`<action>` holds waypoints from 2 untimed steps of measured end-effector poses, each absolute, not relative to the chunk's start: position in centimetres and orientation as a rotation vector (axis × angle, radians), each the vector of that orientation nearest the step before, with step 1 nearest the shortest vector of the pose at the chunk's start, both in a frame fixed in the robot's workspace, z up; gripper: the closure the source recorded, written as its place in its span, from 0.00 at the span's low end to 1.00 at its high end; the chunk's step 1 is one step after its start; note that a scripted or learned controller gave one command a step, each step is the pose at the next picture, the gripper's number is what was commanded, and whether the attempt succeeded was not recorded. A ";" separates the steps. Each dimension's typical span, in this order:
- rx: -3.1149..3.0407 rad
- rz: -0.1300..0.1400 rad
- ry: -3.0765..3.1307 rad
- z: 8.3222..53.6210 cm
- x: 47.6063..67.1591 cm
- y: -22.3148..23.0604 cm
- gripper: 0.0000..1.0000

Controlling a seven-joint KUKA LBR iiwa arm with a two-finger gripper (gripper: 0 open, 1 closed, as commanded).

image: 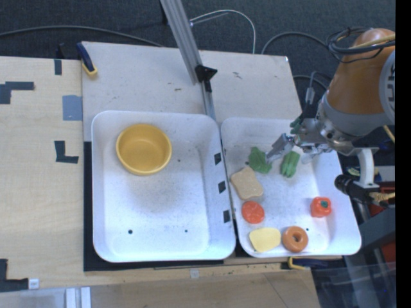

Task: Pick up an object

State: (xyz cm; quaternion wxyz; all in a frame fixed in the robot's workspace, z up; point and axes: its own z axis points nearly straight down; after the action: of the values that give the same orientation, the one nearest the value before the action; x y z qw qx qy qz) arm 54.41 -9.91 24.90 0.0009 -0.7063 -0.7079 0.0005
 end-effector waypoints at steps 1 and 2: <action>-2.218 0.002 -2.223 24.9 54.4 -9.9 0.00; -2.218 0.008 -2.219 20.3 54.3 -10.6 0.00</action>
State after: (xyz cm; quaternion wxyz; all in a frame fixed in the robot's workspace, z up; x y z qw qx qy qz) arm 54.34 -10.61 20.25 0.0023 -0.7070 -0.7072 0.0024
